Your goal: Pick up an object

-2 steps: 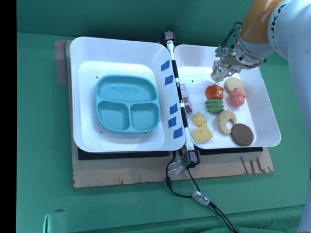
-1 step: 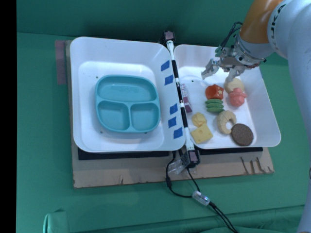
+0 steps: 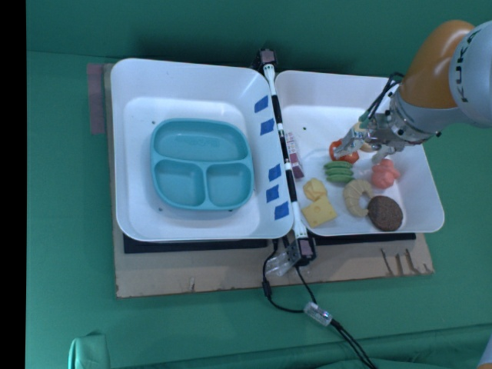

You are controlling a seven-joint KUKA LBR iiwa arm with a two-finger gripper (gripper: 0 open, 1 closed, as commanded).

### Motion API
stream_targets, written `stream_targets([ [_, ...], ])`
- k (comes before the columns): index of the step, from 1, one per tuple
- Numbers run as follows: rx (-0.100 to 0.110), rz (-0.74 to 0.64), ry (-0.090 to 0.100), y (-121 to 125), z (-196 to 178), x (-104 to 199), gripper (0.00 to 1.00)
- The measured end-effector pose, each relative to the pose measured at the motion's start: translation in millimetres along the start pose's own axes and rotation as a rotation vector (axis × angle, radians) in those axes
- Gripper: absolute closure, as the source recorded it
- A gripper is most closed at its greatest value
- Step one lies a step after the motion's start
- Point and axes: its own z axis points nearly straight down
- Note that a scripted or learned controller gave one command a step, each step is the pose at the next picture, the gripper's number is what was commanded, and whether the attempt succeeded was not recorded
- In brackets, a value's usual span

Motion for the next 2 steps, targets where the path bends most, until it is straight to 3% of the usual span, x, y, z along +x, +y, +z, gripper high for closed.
stream_targets([
  [1, -0.016, 0.007, -0.006, 4, -17, -3, 1.0],
  [2, 0.01, -0.003, 0.004, -43, -121, 52, 1.0],
])
